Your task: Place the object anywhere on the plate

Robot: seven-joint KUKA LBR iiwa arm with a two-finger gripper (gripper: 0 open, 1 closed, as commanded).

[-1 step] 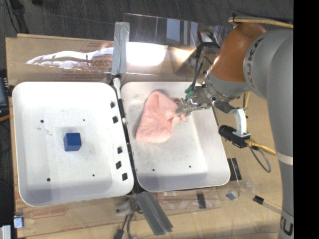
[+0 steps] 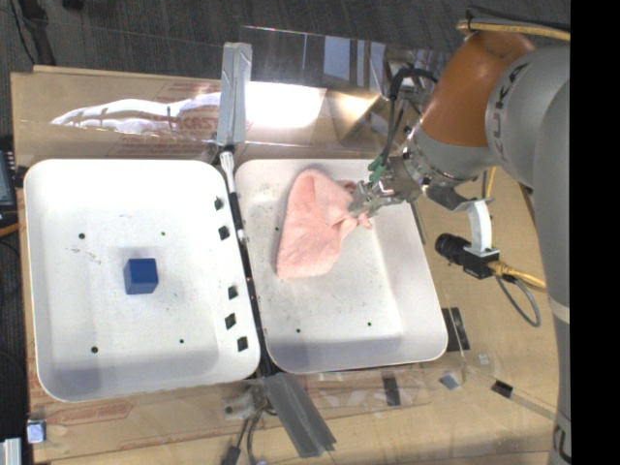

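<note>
Gripper (image 2: 371,199) at right edge of limp pink cloth (image 2: 312,226) in right-hand white bin (image 2: 407,318), jaws seemingly pinched on cloth corner. Lift straight, slow, so fabric doesn't slip. Blue cube (image 2: 141,275) left of cloth, neighbouring bin.

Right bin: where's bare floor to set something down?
In the right bin, the front half is bare, from below the pink cloth to the near rim, plus a strip along the divider. The back right corner is crowded: the gripper sits at the cloth's edge. The left bin is bare around the blue cube.
</note>
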